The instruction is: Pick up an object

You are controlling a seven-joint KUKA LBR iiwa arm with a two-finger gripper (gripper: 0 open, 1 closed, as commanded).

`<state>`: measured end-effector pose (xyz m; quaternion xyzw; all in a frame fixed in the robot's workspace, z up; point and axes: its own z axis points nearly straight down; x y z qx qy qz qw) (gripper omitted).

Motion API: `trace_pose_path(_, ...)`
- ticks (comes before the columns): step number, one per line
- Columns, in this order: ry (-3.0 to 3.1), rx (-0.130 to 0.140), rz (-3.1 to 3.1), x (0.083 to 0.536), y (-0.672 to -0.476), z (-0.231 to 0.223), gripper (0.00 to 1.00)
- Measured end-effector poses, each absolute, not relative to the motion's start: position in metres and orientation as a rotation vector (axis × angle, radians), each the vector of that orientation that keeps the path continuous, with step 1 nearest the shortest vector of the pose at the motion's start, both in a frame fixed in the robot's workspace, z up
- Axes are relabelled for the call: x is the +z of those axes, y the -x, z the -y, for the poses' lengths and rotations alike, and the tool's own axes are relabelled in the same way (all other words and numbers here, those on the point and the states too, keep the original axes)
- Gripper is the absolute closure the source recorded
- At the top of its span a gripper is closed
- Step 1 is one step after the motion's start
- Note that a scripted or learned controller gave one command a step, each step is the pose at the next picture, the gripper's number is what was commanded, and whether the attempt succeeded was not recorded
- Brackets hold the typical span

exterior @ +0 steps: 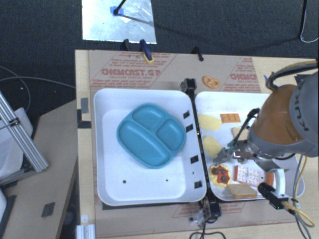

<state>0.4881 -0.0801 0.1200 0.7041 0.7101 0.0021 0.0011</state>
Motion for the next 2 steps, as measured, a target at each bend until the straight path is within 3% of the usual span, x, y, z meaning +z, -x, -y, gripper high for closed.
trace_pose_path(1, -2.202, 0.022, -2.217, 0.310, -0.490, 0.076, 0.00)
trace_pose_path(2, -2.200, 0.028, -2.222, 0.545, -0.487, 0.004, 0.00)
